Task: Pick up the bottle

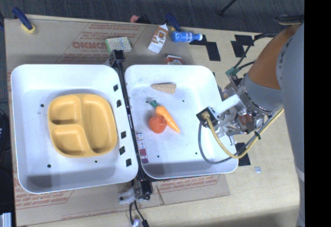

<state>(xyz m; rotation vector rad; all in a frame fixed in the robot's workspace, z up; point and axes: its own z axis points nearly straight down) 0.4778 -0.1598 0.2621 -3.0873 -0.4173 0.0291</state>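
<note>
I see the small blue plastic bottle (pixel 184 37) lying untouched beyond the bins; my gripper (pixel 223 126) hovers over the right white bin (pixel 170 166), grip state unclear.

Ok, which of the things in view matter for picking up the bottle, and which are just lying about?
Belongs to the job:
- small blue plastic bottle, lying on the bench beyond the bins
- two-finger gripper, at the right bin's right edge

Just lying about:
- yellow divided plate, left bin
- orange toy carrot, right bin
- red-orange round toy, touching the carrot
- tan wedge, right bin
- small carton, beside the bottle
</note>
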